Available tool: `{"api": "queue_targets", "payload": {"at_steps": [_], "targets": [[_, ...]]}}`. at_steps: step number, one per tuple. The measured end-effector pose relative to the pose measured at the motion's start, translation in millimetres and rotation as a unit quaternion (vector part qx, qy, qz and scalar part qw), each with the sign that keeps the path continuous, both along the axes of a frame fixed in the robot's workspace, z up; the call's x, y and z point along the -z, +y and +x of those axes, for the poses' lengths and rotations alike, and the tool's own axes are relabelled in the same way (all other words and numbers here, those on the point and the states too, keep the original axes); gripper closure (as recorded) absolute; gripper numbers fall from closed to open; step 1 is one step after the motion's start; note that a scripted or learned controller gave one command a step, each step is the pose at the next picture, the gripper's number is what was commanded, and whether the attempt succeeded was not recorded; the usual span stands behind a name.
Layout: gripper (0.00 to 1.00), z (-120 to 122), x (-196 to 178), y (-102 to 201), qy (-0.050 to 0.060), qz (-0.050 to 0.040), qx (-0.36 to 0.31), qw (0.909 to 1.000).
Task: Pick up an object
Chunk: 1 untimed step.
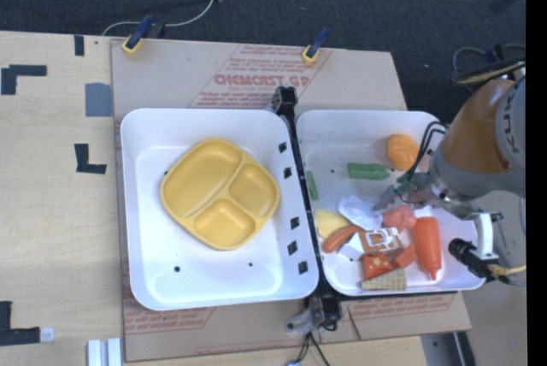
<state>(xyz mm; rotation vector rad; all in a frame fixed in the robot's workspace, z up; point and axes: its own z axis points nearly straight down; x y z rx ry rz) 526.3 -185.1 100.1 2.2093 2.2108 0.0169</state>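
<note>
My tool is sitting low in the right bin, over the toy-food pile; can't tell how it's set or if it's gripping anything. Pink piece is lying just under it, orange bottle just beyond that, orange ball and green piece just behind. Yellow divided plate is sitting well off in the left bin.

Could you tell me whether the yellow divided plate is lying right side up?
Right side up: the yellow divided plate shows its three hollow compartments facing upward.
</note>
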Motion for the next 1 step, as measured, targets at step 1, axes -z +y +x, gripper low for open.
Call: {"api": "queue_targets", "payload": {"at_steps": [1], "targets": [[1.00, 41.7, -84.5, 76.7, 0.005, 0.0026, -0.005, 1.0000]]}}
